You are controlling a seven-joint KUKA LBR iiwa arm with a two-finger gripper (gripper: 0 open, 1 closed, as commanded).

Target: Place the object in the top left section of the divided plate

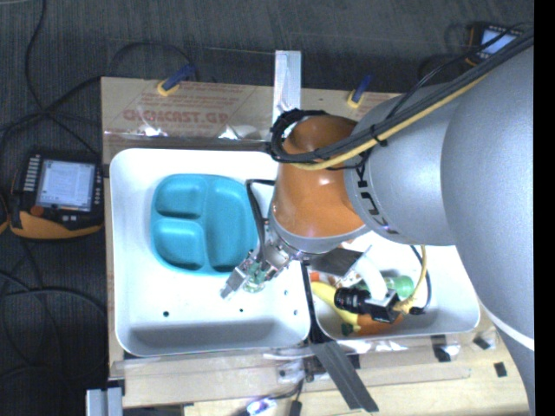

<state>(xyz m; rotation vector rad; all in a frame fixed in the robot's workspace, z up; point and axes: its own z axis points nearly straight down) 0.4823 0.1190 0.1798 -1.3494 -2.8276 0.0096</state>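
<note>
The blue divided plate (201, 222) lies in the upper half of the left white bin (165, 319), and its sections look bare. My gripper (245, 280) hangs just off the plate's lower right corner, over the bin floor. A small greenish bit (254, 277) shows at its tip; I cannot tell whether that is a held object. The orange-banded wrist covers the strip between the two bins.
The right bin (460, 315) holds a green object (401, 284), a yellow one (325, 295), an orange one (373, 324) and a small red piece (318, 277), partly under the arm. A handheld control pad (61, 189) lies left of the bench.
</note>
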